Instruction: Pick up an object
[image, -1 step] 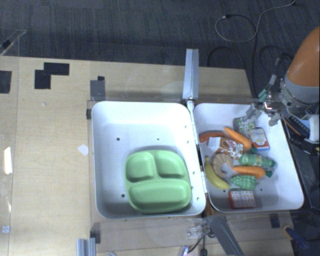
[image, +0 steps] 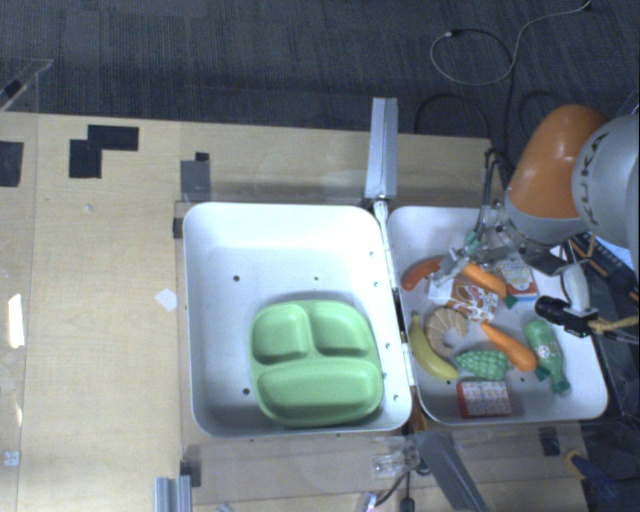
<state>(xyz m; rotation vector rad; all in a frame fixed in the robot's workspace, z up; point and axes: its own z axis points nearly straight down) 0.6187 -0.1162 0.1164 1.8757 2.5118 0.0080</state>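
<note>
The right bin (image: 432, 228) holds a heap of toy food: a yellow banana (image: 430, 355), an orange carrot (image: 508, 346), a second carrot (image: 484, 279), a red sausage (image: 420, 270), a green bottle (image: 546, 349), a green corn piece (image: 482, 363), a red box (image: 484, 398) and a round biscuit (image: 446, 325). My gripper (image: 484, 243) reaches down from the right over the far side of the heap, close above the second carrot. The wrist hides how it meets the objects.
The left bin (image: 215, 300) holds a green three-compartment tray (image: 315, 362) near its front. A metal divider post (image: 381, 150) stands between the bins at the back. Cables lie on the dark floor behind the bench.
</note>
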